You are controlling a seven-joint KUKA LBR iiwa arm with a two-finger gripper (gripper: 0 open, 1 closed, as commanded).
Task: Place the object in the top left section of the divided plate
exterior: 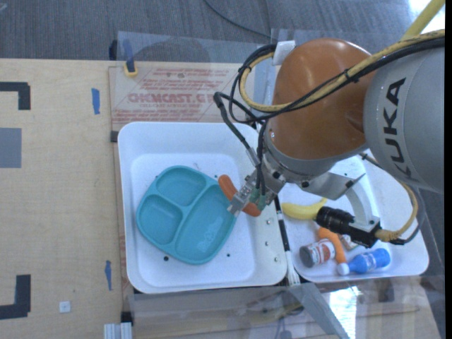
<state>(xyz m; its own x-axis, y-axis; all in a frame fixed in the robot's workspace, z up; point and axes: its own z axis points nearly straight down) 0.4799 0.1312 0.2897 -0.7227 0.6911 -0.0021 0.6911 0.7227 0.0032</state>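
Two white bins sit side by side on your bench, and the left bin (141, 161) holds the teal divided plate (187, 214), which serves as the landmark here. The plate lies tilted, with two smaller sections toward its upper and left side and one large section toward its lower right. An orange carrot-like object (227, 186) sits just off the plate's upper right rim, touching or nearly touching it, outside every section. The gripper (247, 202) hangs right beside that rim, just below the orange object; whether its claw is spread, pressed together or pinching anything you cannot tell from this angle. Well to the right of the plate, in the right bin (409, 260), you see a yellow banana (304, 209), a small bottle with a red label (319, 253) and a blue bottle (369, 261).
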